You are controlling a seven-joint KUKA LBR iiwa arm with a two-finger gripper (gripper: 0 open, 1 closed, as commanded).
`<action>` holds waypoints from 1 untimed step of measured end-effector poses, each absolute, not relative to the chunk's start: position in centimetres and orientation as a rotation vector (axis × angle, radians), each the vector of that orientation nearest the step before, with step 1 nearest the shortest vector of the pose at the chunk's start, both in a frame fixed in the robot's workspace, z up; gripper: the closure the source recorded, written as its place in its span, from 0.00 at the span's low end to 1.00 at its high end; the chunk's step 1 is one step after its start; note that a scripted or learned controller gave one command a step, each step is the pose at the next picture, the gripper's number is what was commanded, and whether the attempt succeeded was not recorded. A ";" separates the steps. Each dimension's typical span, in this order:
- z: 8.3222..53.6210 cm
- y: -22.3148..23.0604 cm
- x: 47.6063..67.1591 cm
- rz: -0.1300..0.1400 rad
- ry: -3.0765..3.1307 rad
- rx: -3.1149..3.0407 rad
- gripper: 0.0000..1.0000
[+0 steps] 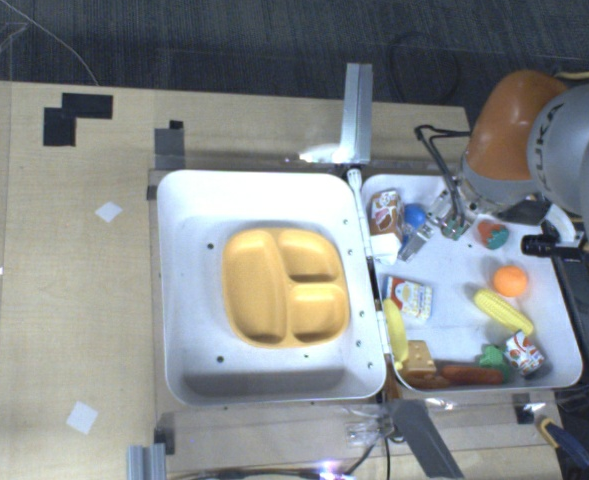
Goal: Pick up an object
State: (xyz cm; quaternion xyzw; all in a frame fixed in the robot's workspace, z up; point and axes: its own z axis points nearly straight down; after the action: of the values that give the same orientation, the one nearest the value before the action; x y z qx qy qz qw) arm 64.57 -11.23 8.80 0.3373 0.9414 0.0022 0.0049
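My gripper (415, 240) hangs low over the upper left part of the right bin (566, 366), on the grey arm with its orange band (509, 128). Its tip sits just right of a small white block (383, 246) and just below a blue object (412, 214). A printed can (385, 208) lies to the left of the blue object. Nothing shows clearly between the gripper's tips. Further down lie a white packet (410, 299), an orange ball (511, 281) and a yellow corn-like piece (502, 311).
The left bin (189, 268) holds a yellow divided tray (284, 285). Along the right bin's front edge lie a yellow banana (395, 331), a brown block (419, 356), a red sausage (469, 373), a green piece (492, 355) and a small can (523, 351). A red-green item (491, 234) lies under the arm.
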 end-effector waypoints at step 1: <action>8.8 -10.3 65.5 -0.026 2.883 1.251 0.00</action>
State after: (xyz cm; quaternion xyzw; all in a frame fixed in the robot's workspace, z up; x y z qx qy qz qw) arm 65.54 -10.33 8.82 0.3981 0.9173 -0.0084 -0.0005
